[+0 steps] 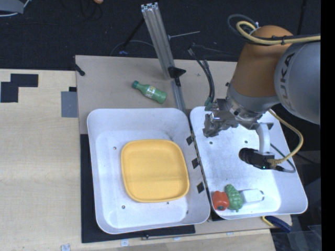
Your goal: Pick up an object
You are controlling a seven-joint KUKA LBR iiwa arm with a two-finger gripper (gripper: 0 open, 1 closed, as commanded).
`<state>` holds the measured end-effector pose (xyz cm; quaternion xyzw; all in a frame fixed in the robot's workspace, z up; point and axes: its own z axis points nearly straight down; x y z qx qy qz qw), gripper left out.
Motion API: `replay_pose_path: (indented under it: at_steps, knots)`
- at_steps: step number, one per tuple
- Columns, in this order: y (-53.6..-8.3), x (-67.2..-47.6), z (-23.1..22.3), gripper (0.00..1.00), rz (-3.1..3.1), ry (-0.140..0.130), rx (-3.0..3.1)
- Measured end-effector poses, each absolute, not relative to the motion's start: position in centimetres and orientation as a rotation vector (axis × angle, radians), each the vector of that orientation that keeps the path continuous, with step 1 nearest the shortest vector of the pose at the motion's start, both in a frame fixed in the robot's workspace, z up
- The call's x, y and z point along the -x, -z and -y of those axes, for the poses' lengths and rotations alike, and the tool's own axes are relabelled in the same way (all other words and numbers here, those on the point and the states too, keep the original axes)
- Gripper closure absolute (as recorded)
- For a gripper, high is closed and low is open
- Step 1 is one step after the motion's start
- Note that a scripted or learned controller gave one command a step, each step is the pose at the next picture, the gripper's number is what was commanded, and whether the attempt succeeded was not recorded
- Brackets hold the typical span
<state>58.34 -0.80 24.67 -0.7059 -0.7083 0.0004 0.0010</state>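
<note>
In the camera view, the grey arm with its orange band reached in from the right, and its hand was seen hovering over the upper left corner of the right-hand shallow white bin. Whether the hand was released or clenched could not be told; nothing was seen held in it.

The likeliest things to be picked up lay well below the hand, at the near edge of that same bin: a small red rounded toy piece touching a knobbly green toy piece, with a small white block just beside them. These were judged light, stiff plastic and fairly slippery, not fragile; a hold across the narrow width of the green piece was judged best, since its bumps would offer grip.

To the left of the hand, in the other bin, a flat yellow square plastic plate was seen; its low, wide form was judged awkward to grasp except at the rim. Above and left of the hand, on the tabletop, a small green plastic bottle lay on its side.
</note>
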Motion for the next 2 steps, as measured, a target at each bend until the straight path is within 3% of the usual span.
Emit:
replay_pose_path:
  at_steps: [2]
  knots:
    - [-24.2,-54.9,-8.8,1.00,2.224,-0.001,2.217]
